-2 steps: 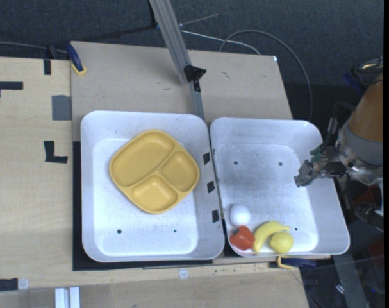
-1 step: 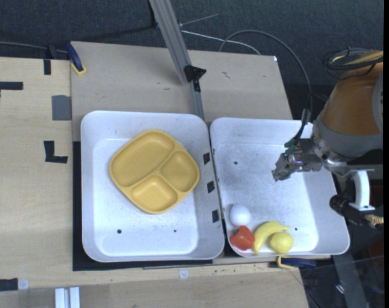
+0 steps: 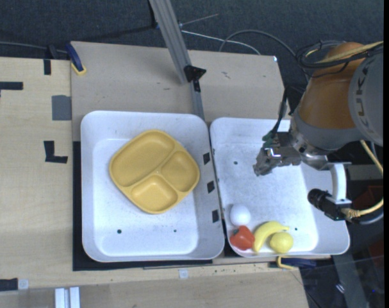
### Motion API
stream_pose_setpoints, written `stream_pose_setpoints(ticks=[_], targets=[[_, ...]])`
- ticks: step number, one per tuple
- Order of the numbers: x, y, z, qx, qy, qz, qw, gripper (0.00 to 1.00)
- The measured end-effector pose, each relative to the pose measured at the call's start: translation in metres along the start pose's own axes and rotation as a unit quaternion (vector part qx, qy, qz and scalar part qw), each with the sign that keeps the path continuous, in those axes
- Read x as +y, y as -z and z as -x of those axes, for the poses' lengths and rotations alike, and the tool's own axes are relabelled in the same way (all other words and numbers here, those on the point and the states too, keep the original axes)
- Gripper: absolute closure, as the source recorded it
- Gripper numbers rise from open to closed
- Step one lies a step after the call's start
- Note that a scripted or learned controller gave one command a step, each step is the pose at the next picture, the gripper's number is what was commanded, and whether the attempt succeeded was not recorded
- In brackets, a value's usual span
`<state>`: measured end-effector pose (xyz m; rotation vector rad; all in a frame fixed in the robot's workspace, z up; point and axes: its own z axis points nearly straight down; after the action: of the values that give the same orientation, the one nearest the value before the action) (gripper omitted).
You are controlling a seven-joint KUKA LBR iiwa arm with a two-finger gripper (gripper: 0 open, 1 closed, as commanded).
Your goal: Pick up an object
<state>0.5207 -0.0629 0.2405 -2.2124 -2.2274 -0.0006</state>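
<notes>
Camera view, looking down at a slant: your hand (image 3: 266,164) hangs over the bare middle of the right bin (image 3: 258,133); you cannot tell how wide it stands. The pickable things crowd that bin's near corner, well apart from it. A descent here would likely close on nothing; among the touching pieces, one might nudge another. Count: two bins, one yellow divided plate (image 3: 154,171), one white ball (image 3: 239,214), one red piece (image 3: 243,237), one banana (image 3: 266,232), one yellow fruit (image 3: 282,242)

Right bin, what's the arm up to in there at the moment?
The gripper hangs over the upper middle of the right bin, with nothing visibly in it. The white ball, red object, banana and yellow fruit sit clustered at the bin's near edge. The yellow divided plate lies in the left bin.
</notes>
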Motion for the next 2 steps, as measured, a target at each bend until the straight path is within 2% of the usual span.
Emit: stream_pose_setpoints(ticks=[1,2], targets=[[0.025,0.004,-0.054,0.000,0.000,0.000,1.0000,1.00],[0.036,0.005,-0.112,0.000,0.001,0.000,1.0000,1.00]])
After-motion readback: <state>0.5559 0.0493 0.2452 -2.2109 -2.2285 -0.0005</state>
